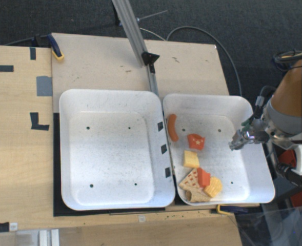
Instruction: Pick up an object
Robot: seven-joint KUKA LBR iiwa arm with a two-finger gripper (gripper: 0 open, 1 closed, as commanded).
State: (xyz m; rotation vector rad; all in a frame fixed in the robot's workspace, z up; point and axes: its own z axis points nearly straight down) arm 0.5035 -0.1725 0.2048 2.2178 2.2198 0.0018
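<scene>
- Camera view: you see the pincer (236, 141) over the right bin (253, 186); its opening I cannot tell.
- Left of the pincer lies a red block (196, 142), apart from it.

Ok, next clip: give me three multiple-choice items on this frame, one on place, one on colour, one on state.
1. Which bin holds the toy food?
A. the bin nearer the arm
B. the bin farther from the arm
C. both

2. What colour is the long sausage-shaped piece by the divider?
A. green
B. orange
C. blue

3. Where is the tool?
A. touching the red block
B. over the far bin
C. over the arm-side bin's outer edge, apart from the pieces

Key: 1 A, all pieces lie in the shallow white bin nearer the arm. 2 B, the sausage-shaped piece is orange. 3 C, the tool sits clear of the red block.
</scene>
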